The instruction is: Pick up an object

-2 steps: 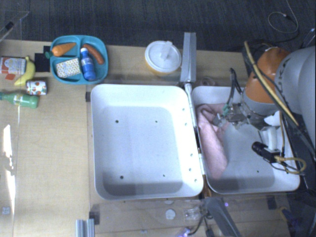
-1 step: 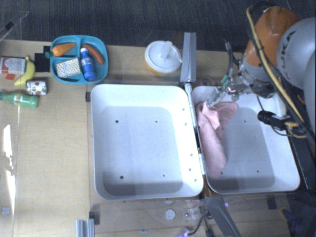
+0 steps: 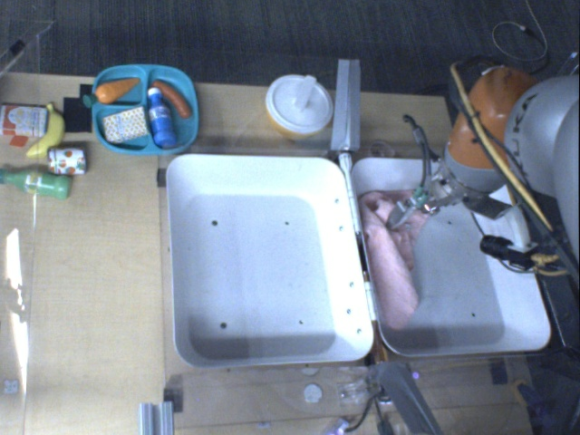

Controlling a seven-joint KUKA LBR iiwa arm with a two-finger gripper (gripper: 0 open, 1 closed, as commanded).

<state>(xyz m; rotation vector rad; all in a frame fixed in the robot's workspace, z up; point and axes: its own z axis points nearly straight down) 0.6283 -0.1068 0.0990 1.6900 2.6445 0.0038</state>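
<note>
A long, limp pink object [image 3: 395,265] lies along the left wall of the right bin [image 3: 476,284], reaching from the bin's upper left down to its lower left. My gripper [image 3: 410,208] is low over the pink object's upper end, and its tip looks to be touching the pink material. The grey arm with its orange band [image 3: 480,116] comes in from the upper right. The gripper's tip is small and partly lost against the pink material.
The left bin [image 3: 263,261] sits beside the right one, parted by a metal rail [image 3: 345,107]. Behind the bins are a white-lidded yellow tub [image 3: 299,104] and a blue divided tray [image 3: 145,109] of toy food. At the far left lie a banana [image 3: 47,132], a can [image 3: 66,160] and a green bottle [image 3: 36,183].
</note>
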